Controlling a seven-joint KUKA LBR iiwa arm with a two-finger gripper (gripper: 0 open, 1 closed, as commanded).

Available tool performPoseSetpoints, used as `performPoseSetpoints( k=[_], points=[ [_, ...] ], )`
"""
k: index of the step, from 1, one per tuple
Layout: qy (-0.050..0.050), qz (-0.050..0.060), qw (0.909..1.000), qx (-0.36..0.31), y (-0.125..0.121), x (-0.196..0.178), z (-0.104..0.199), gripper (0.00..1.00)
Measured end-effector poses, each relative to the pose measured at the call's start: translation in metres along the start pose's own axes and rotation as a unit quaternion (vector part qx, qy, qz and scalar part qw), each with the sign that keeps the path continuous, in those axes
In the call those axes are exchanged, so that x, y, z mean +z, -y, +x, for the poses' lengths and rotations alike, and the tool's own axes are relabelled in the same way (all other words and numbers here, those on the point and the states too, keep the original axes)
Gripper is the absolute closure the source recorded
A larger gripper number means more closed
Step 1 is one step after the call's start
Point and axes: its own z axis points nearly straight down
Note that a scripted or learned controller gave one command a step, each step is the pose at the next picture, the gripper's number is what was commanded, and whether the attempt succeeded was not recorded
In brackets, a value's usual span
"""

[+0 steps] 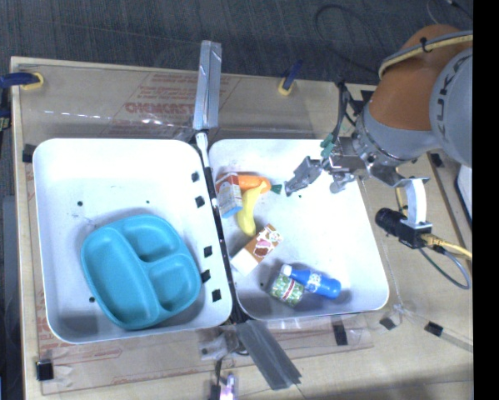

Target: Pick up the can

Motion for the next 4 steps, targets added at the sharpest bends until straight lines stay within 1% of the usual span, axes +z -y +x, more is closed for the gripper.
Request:
performPoseSetpoints(
  k=[1, 2, 3, 4],
  points=[
    [0.000, -0.002, 0.9995, -0.032, -0.033, 0.007, 0.003, 0.00],
    [0.000, 0.000, 0.9991, -0.042, 0.037, 0.084, -0.002, 0.00],
    [0.000, -0.001, 0.9995, -0.030, 0.083, 0.169, -0.029, 0.00],
    [-0.001, 0.000, 0.9998, -0.022, 0.083, 0.154, 0.031, 0.00]
  ],
)
